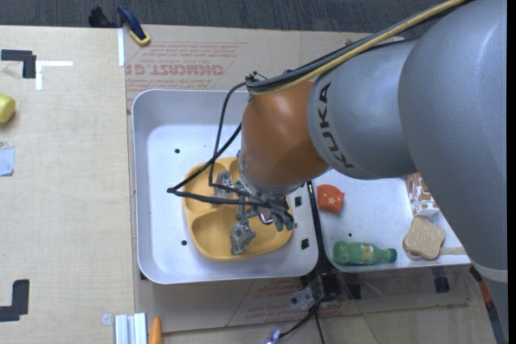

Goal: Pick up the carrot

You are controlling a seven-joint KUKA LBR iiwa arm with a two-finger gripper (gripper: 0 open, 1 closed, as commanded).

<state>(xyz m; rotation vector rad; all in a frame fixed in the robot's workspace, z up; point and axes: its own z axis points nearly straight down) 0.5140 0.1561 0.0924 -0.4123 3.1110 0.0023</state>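
Observation:
My gripper point(240, 236) hangs low over a yellow divided dish point(201, 231) in the front half of the left bin point(149, 173). The orange wrist band and grey arm cover the dish's right part and the middle of the bin. A small green scrap point(282, 225) peeks out by the wrist's lower right, at the dish's edge; I cannot tell what it belongs to. Black cables loop from the wrist across the dish.
The right bin point(379, 201) holds a red-orange rounded item point(329, 198) at its left wall, a green bottle point(364, 254) lying at the front, and a bread slice point(423, 238). A yellow object point(5, 109) lies on the bench at far left.

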